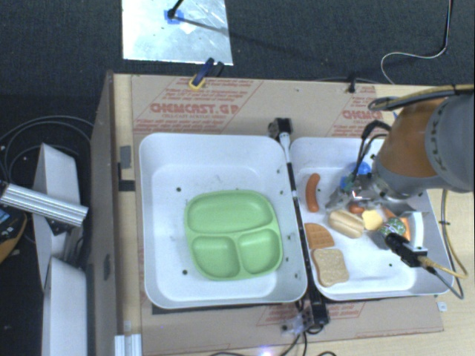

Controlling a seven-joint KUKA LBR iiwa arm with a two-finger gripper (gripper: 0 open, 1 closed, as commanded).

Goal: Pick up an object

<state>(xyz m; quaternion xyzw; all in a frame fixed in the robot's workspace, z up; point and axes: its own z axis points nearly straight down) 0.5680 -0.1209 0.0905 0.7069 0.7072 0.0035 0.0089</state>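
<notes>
Both bins, the left bin (159, 221) and the right bin (326, 150), look like smooth white plastic with a soft sheen. The divided green plate (233, 233) in the left one is matt plastic. The bench board (223, 102) under them looks like brown cardboard or printed paper, matt, with red lettering. Beyond the far edge lies a dark carpet (59, 35), rough and dull, with a shiny metal sheet (177, 21) on it. The arm (427, 150) has a smooth grey shell and a glossy orange band. The toy foods, such as the bread slice (331, 265), look smooth and plastic
</notes>
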